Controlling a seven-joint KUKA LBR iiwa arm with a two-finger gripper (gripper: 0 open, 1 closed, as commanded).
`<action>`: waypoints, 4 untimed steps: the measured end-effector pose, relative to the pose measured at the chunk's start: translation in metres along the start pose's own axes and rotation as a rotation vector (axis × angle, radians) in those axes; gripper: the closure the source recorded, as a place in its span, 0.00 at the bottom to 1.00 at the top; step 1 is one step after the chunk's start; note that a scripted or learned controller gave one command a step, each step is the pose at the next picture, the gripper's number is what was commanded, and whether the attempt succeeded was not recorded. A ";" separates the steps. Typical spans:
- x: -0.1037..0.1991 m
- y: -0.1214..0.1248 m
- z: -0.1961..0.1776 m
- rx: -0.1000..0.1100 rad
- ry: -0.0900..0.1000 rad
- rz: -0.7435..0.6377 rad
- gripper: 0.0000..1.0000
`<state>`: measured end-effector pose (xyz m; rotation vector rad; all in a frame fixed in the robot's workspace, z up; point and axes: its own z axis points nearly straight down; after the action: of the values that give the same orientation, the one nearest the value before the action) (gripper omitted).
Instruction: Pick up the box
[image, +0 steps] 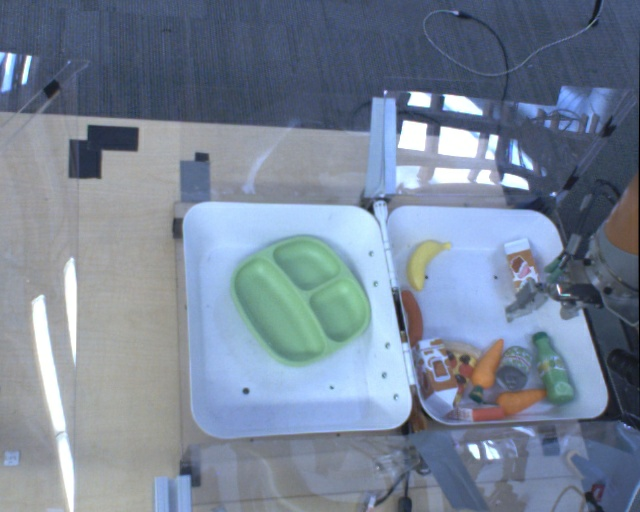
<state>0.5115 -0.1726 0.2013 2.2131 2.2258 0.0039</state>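
A small white and orange box (518, 264) stands in the right bin (470, 235), near its far right side. A second box (434, 362), white with red print, lies at that bin's near left among other items. My gripper (543, 306) hovers over the right side of the bin, just below and to the right of the orange box. Its two grey fingers (522, 303) are spread apart with nothing between them, so it is open. The nearer finger's tip lies close under the orange box, and I cannot tell whether they touch.
The right bin also holds a banana (426, 261), a sausage (411, 315), two carrots (487, 364), a tin can (514, 366) and a green bottle (551, 368). A green divided plate (301, 298) lies in the left bin (215, 400).
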 end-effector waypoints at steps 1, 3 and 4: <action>-0.032 0.086 0.060 0.001 0.000 0.091 0.00; -0.031 0.088 0.048 -0.005 -0.002 0.083 0.00; -0.013 0.105 0.109 -0.001 -0.001 0.042 0.00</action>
<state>0.6169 -0.1851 0.0924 2.2585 2.1782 0.0044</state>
